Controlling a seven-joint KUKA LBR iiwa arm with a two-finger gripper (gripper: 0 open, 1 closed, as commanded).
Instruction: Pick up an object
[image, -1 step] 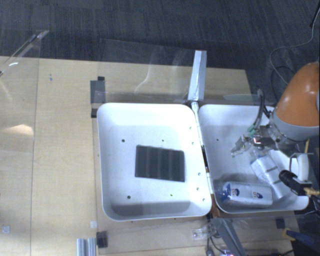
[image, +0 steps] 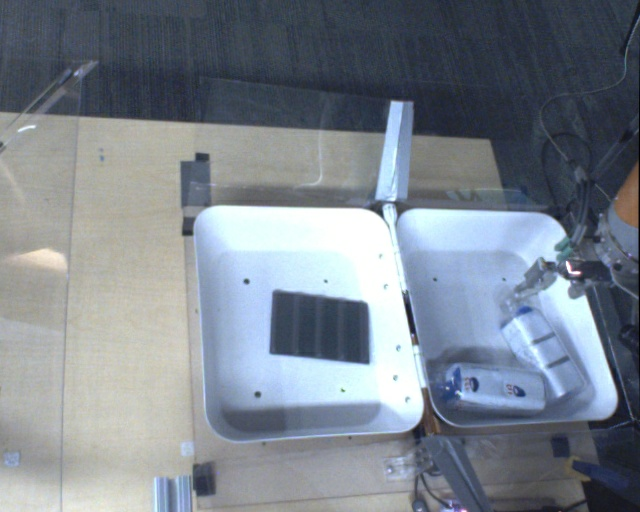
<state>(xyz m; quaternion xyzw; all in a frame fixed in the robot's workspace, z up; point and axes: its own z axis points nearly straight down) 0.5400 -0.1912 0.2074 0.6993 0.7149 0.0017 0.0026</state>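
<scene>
Pale wooden bench (image: 110, 300) carries two white bins. Nearest, along the right bin's (image: 455, 245) front wall, lies a white tube with blue print (image: 495, 388); just behind it a clear plastic bottle (image: 540, 345) lies slanted toward the tool (image: 560, 272) at the bin's right side. Whether the tool is open or closed I cannot tell. Farther left, the left bin (image: 230, 240) holds a dark ribbed pad (image: 320, 326). Likely light, slick and easily dented, the bottle seems best taken across its middle

White bins (image: 300, 230); dark ridged mat (image: 320, 326); clear bottle (image: 542, 345); white tube (image: 497, 388), seemingly blue-and-red printed; tan surface (image: 110, 300).
</scene>
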